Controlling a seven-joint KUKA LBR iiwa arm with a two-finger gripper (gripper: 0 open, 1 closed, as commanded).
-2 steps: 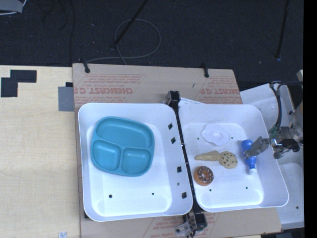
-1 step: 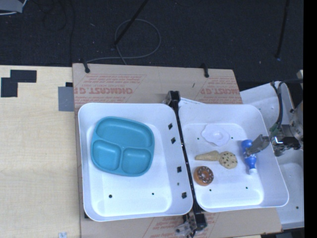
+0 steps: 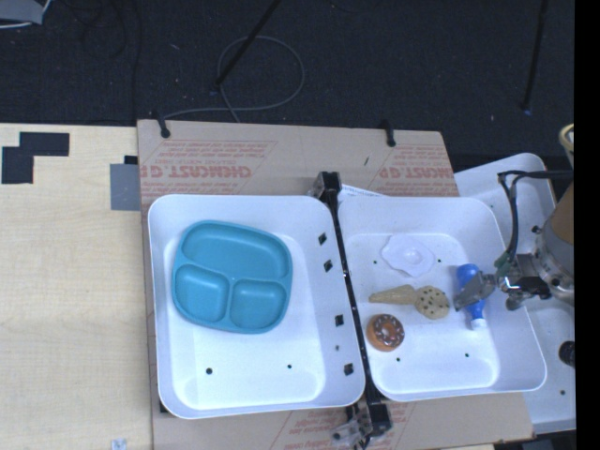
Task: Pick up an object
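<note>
The left bin (image 3: 187, 382) carried a blue divided plate (image 3: 232, 277) toward its far left corner. In the right bin (image 3: 450, 373), my gripper (image 3: 489, 287) stood at the right edge, jaws clamped on a blue-and-white object (image 3: 472, 293). A spotted spoon (image 3: 412, 298), clear lid (image 3: 409, 254) and donut (image 3: 385, 332) lay nearer the centre divider.

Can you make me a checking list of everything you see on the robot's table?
Surface: two white bins side by side on cardboard.
Job's things: right bin has a blue tube, a donut, a tan cookie spoon and a clear white piece.
Clutter: blue divided plate in the left bin.
Gripper: gripper at the right bin's edge, beside the blue tube.
Cables: black cables on the dark floor behind.
Surroundings: light wooden bench on the left.
</note>
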